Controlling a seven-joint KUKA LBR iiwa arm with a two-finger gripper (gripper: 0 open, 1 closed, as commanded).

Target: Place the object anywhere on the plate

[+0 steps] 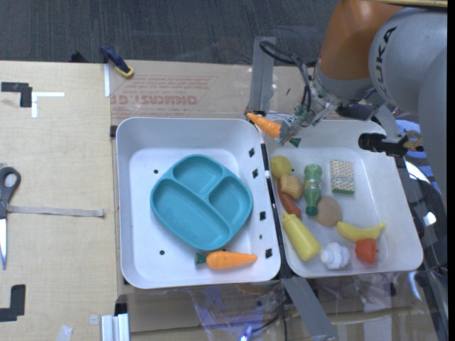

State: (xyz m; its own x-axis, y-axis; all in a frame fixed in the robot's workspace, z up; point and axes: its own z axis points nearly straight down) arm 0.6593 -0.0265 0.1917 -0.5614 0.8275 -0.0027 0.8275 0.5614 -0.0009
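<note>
Bench top, pale wood w/ a cardboard sheet behind, carries two white bins side by side; I'm watching from the overhead cam as the arm [398,41] reaches in from 3 o'clock.

Left bin [131,190] holds the blue plate [201,202], three compartments, sitting tilted near the bin's centre. One carrot [229,260] lies at the plate's 5 o'clock, just off its rim, on the bin floor. Right bin [384,151] is crowded w/ toy food: lemon [281,165], green bottle [313,187], yellow bottle [301,236], banana [360,229], tomato [366,250], cracker [342,176].

Gripper [293,130] hangs over the divider's far end, at abt 1 o'clock from the plate. A second carrot [265,125] sits right at its tip, orange end pointing toward 10 o'clock, leaf end toward the fingers. It looks pinched there, but whether the jaws are clamped on it or merely beside it I can't tell from this angle.

My read: if that carrot is the load, the plate lies toward 7 o'clock from the jaws, a short carry across the left bin's corner. Carrot's long axis runs roughly 10-to-4, so it should land flat in any compartment.
</note>
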